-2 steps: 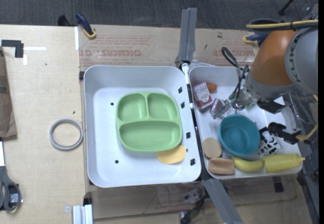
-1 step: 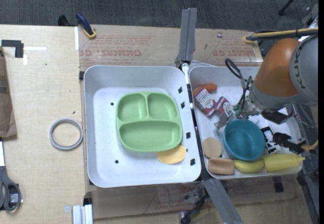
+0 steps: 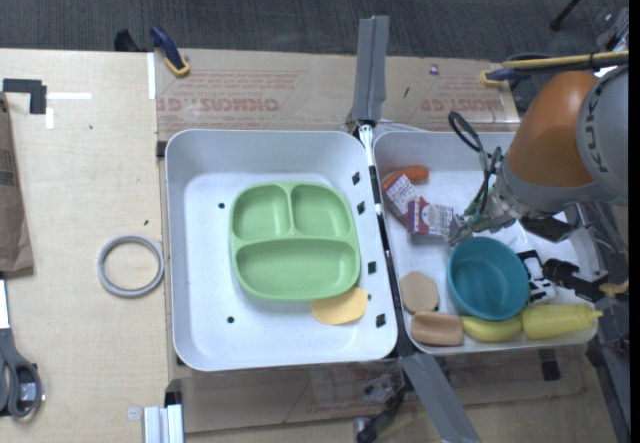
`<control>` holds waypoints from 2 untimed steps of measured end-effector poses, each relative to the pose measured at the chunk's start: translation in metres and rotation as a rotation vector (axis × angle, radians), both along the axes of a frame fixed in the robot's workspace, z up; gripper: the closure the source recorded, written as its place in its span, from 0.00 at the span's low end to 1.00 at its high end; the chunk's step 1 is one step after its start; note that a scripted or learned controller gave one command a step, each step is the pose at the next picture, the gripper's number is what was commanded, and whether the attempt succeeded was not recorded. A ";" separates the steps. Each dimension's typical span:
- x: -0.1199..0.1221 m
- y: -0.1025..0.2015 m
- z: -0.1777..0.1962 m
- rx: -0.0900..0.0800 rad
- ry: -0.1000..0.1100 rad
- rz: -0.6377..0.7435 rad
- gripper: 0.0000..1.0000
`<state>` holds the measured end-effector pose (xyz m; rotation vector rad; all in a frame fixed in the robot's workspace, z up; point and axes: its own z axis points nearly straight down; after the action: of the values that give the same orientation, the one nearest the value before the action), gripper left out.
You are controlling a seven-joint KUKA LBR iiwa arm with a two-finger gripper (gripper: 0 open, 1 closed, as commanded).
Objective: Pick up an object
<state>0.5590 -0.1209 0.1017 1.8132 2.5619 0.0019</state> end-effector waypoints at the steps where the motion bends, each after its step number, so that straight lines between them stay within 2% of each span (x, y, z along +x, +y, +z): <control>1: -0.016 0.033 0.090 0.000 0.003 -0.068 1.00; 2: -0.016 0.033 0.090 0.000 0.003 -0.068 0.00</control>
<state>0.5430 -0.0883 0.1913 1.9008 2.5005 -0.0016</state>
